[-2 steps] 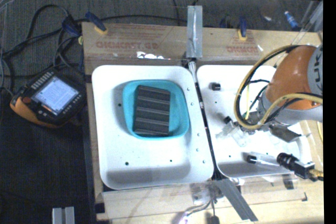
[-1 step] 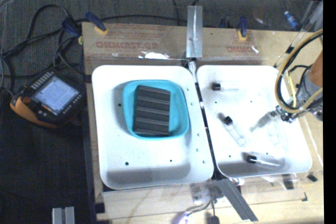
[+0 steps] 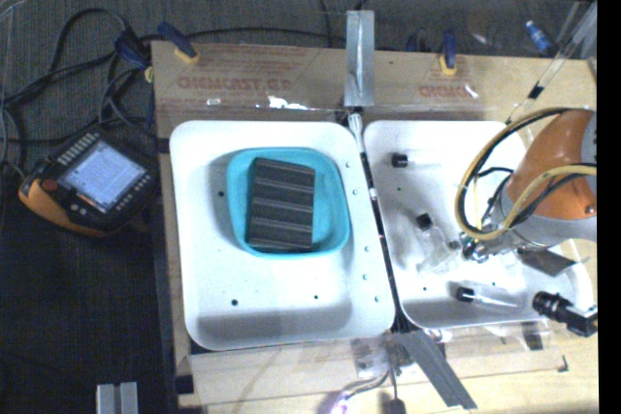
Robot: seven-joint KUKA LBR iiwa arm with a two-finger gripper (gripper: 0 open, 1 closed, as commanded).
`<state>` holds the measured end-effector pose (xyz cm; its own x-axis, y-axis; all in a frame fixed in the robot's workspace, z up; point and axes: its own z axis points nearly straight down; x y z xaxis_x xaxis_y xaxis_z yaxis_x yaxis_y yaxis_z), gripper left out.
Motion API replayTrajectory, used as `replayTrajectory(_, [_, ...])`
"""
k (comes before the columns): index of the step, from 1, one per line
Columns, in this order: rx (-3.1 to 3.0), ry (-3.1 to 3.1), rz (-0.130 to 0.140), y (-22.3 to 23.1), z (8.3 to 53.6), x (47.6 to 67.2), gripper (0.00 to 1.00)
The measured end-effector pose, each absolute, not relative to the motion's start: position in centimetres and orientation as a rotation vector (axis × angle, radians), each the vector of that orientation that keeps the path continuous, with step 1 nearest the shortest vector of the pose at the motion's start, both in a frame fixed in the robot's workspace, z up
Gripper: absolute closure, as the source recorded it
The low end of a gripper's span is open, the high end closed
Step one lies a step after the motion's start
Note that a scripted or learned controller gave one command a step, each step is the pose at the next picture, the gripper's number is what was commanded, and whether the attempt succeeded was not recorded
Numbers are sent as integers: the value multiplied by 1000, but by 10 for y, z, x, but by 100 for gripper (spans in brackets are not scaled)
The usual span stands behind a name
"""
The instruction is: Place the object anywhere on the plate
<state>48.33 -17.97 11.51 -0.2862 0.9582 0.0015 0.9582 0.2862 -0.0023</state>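
A dark grey ribbed block [image 3: 281,203] lies flat on the blue plate [image 3: 333,208], which sits in the left white bin [image 3: 199,238]. The block covers the middle of the plate and blue rim shows on all sides of it. My gripper [image 3: 448,253] is down in the right bin [image 3: 427,313], well to the right of the plate and apart from the block. The grey arm with its orange band [image 3: 558,179] reaches in from the right above it. Nothing shows between the gripper's tips.
Two small black pieces [image 3: 399,160] [image 3: 424,221] lie in the right bin, left of the gripper, and a thin clear piece with a black end [image 3: 468,293] lies near its front. A metal divider post [image 3: 359,63] stands behind the bins. A handheld pendant [image 3: 92,181] rests far left.
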Motion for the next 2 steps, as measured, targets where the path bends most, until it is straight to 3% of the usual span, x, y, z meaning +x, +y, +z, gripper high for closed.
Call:
replayTrajectory(1, [-1899,-2505,4,-195,328,484,0])
replayTrajectory(2, [-1899,-2505,4,-195,328,484,0])
